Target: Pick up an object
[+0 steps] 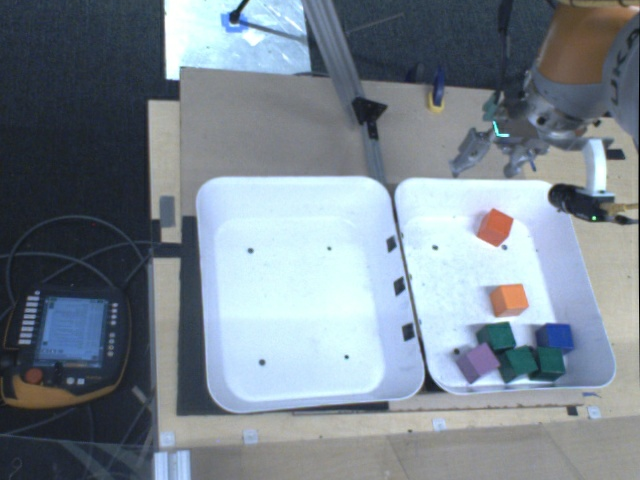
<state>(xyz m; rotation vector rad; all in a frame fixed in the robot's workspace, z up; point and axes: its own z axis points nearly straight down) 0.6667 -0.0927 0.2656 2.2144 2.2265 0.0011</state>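
Note:
My gripper [494,156] hangs above the far rim of the right bin [585,268], fingers spread open with nothing between them. Inside that bin an orange block [494,226] lies below the gripper, toward the back. A second orange block [508,299] sits nearer the middle. At the front right corner cluster a purple block [478,361], two green blocks [496,335] [518,363], another green one at the edge [549,365] and a blue block [555,336].
The left bin [215,268] stands beside the right one. A slanted metal pole [335,43] ends in a black clamp [368,111] behind the bins. A teach pendant [68,346] with cables lies on the floor at left.

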